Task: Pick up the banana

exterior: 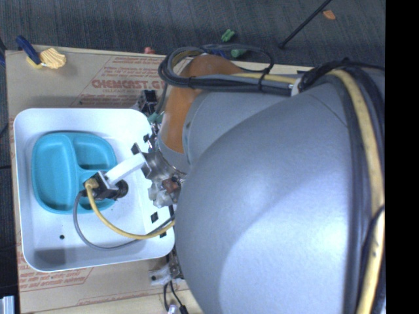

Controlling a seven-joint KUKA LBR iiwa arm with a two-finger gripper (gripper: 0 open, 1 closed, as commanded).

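My grey arm [281, 195] is close under the camera and covers the right bin and whatever lies in it. Its orange band [173, 120] and the gripper end [160, 185] reach over the right edge of the left white bin [39, 254]. A light blue divided tray [65, 169] lies in that bin's left half. The gripper stands just right of the tray, and the arm hides much of it.
The bins rest on brown cardboard [111, 77]. A small yellow and blue object [47, 57] lies on the cardboard at the far left corner. Dark floor with small bits of litter lies beyond the bench.
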